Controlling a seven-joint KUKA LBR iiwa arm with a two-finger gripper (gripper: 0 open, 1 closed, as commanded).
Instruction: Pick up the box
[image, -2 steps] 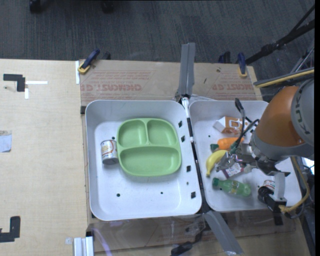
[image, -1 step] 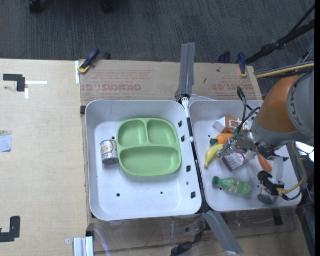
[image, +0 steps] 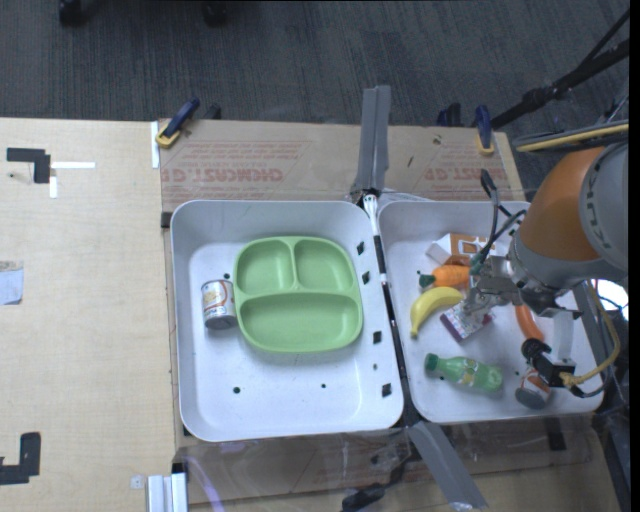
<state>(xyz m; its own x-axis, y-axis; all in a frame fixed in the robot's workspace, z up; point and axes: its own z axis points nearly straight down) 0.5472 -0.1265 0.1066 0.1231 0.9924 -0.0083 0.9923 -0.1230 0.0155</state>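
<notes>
Right bin (image: 400, 330), right of frame: crowded. Gripper (image: 484, 291) low over box (image: 466, 318) at bin centre; finger state cannot be told. Banana (image: 432, 305) just left, bottle (image: 464, 372) below. Bin's lower-left floor open.

Wooden bench (image: 80, 330) bearing two white bins (image: 190, 330).

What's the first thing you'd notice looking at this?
The big green divided plate in the middle of the left bin, with a small can beside it. Then the grey arm with its orange band reaching into the right bin, over a banana and a green bottle.
</notes>
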